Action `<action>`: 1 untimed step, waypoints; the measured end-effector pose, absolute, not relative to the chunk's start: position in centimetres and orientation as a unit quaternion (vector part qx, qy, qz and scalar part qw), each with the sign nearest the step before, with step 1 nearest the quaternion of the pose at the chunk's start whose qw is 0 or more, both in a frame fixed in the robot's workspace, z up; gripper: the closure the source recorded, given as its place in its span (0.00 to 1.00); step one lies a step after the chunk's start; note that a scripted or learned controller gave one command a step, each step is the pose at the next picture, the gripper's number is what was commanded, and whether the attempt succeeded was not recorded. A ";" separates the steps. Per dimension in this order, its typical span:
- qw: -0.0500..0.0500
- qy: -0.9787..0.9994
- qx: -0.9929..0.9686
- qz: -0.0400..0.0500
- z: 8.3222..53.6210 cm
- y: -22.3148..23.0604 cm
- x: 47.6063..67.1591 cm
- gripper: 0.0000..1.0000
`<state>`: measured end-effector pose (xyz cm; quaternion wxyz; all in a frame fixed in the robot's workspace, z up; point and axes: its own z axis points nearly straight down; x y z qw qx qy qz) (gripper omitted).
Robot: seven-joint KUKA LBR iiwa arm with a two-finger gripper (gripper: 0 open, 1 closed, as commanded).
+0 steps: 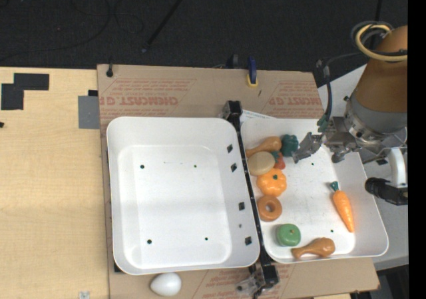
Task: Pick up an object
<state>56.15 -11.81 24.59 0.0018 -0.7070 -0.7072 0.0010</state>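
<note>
The right bin [373, 241] holds several toy foods. There is a carrot [343, 208] at the right, a butternut squash [313, 248] at the front, a green round piece [288, 234], a brown donut [269, 208], an orange pumpkin [272, 183], a beige round piece [261, 162], a tan croissant-like piece [266, 145] and a teal piece [289, 144]. My gripper [324, 150] hangs over the back of this bin, just right of the teal piece. It is open, and nothing sits between its fingers.
The left bin [120, 158] sits beside the right one, with black clips along the shared rim [243, 178]. A white egg [166, 284] lies on the cardboard in front of the left bin. A black part [386, 189] sticks in at the right edge.
</note>
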 end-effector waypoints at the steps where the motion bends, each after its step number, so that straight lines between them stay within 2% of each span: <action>1: 0.008 -0.707 -0.708 0.005 12.0 -8.7 53.2 0.00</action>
